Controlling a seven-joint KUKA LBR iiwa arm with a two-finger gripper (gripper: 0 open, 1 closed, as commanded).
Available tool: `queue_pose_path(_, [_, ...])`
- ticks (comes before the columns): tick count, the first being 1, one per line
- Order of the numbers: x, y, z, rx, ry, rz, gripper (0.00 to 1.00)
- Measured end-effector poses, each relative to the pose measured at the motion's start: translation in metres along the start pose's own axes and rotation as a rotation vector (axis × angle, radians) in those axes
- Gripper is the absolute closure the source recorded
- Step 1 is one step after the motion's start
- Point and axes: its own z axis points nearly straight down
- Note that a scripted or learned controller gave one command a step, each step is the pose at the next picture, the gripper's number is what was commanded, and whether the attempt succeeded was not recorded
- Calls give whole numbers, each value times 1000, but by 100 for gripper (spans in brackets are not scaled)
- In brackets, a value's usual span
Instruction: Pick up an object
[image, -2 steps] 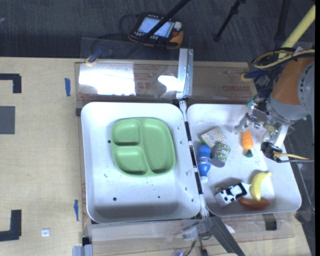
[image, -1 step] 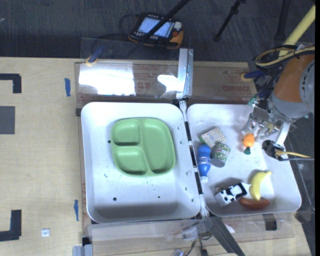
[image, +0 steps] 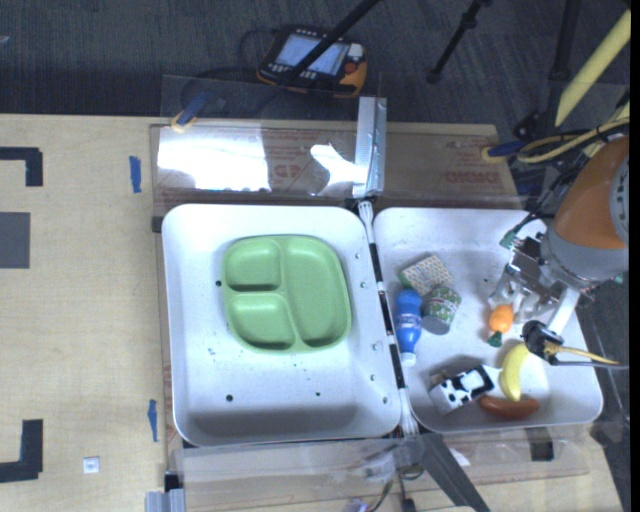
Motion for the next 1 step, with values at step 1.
queue_pose_path(1, [64,-53,-96,-3,0,-78,100])
